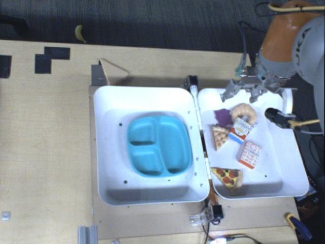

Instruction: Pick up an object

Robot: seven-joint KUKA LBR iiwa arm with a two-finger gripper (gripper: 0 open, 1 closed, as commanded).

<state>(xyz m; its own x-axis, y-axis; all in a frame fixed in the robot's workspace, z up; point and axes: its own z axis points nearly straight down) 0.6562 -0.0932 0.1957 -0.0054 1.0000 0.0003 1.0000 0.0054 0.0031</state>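
The arm [287,34] is coming into the upper right of the frame. Its gripper [241,93] is hanging over the upper edge of the right bin [284,174]. The fingers [228,92] are standing spread apart, with the bin's white showing between them.

The things to pick are all lying in the right bin, in its left half. A purple piece [222,117] is sitting just below the gripper, touching a bagel [244,111] to its right. A small carton [240,129] is leaning against the lower edge of the bagel. A pizza slice [219,136] is lying just left of the carton, below the purple piece. A red and white box [249,154] is lying lower down, near the carton but apart from it. A second slice [227,177] is resting at the lower left of the bin, close to the wall between the bins.

The left bin [101,151] is holding a blue divided tray [157,146], which is lying flat near its middle.

The bench [45,161] is filling the left of the frame, with black patches [51,57] sitting on it at upper left.
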